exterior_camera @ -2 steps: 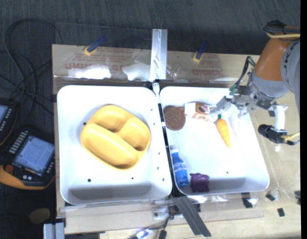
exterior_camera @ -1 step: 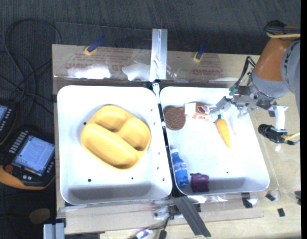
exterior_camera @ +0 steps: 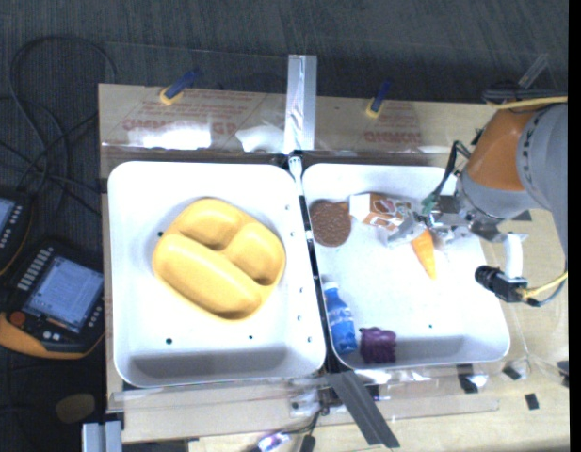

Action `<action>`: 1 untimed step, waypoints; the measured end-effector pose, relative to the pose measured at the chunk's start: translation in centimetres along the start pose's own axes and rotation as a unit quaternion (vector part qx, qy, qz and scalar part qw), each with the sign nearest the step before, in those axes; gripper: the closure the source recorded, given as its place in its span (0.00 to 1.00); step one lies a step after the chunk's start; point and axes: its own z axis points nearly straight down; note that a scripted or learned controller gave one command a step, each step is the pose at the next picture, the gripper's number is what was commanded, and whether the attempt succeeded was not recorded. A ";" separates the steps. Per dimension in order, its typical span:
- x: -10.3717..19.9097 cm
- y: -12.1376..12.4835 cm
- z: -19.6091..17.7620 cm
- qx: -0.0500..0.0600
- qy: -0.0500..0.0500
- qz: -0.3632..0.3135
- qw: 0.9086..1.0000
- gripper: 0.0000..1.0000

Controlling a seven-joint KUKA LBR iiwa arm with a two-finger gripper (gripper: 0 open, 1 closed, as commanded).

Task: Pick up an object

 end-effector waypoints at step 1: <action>0.1 0.0 -0.8 0.002 0.000 -0.001 1.000 1.00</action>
